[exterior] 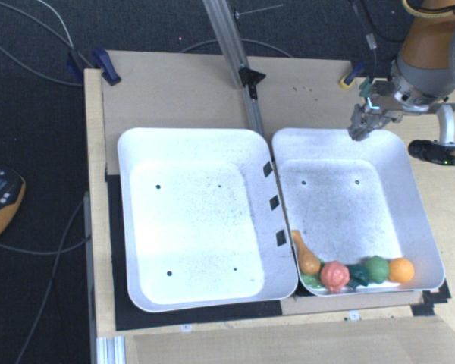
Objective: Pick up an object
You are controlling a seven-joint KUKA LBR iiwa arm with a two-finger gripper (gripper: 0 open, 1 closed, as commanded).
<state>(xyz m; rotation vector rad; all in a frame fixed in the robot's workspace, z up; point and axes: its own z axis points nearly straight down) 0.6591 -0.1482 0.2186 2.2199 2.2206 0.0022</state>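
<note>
Toys [356,270] clustered along right bin [409,173] near edge; gripper [360,131] over far rim

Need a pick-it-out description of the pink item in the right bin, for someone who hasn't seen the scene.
Start at the right-hand white bin and go to its near edge, where a row of small toy foods lies. The pink ball is second from the left, between the orange carrot-shaped piece and the green ball. It is the only pink, speckled one; the far-right ball is plain orange.

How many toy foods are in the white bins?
4 that I can see, all along the near edge of the right bin: orange carrot-like piece, pink ball, green piece, orange ball. More may hide underneath.
</note>
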